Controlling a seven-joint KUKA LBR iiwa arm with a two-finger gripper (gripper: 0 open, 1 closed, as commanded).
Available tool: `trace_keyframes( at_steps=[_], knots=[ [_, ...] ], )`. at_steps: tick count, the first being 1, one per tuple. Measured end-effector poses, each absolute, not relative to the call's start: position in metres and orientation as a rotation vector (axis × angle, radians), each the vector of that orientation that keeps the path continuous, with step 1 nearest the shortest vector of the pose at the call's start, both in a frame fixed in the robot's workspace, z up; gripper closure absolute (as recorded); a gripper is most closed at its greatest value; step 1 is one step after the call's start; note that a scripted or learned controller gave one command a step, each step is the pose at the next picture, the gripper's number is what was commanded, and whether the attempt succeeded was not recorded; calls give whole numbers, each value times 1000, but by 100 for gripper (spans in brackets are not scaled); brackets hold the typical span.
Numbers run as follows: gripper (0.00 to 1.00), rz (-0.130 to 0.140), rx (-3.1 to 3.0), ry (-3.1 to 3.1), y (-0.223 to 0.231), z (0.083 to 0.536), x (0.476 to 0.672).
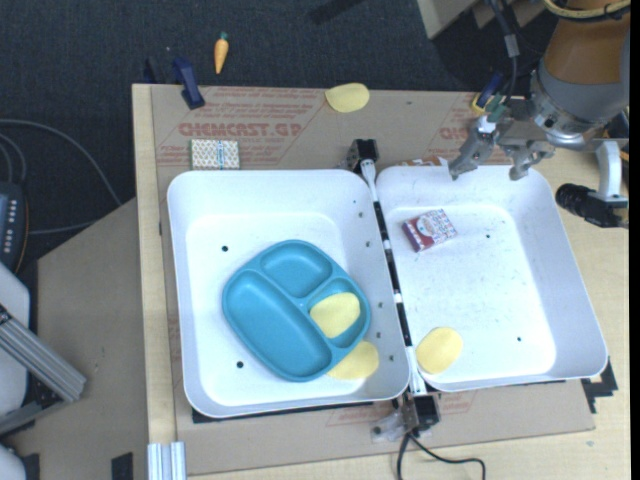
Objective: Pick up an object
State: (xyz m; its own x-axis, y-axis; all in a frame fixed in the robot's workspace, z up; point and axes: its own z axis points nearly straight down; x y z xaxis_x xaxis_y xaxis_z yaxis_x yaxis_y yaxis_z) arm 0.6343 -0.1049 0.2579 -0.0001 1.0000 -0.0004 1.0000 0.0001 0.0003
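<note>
Approach step only: two-finger gripper (492, 160) spread apart, holding nothing, above right white bin (560, 298); requires descent onto small red-and-white packet (430, 230).

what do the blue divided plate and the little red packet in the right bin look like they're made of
Blue divided plate: probably molded plastic, going by its smooth, even colour, rounded compartment walls and soft matte sheen.
Red packet: seemingly a thin printed foil or plastic wrapper; it lies flat and slightly crinkled, with white print. The exact material is unclear.
</note>
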Motion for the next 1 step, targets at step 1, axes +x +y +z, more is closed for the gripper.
trace_keyframes(
  at_steps=[1],
  knots=[
    [0,-2,2222,2223,-96,158,638]
  ],
)
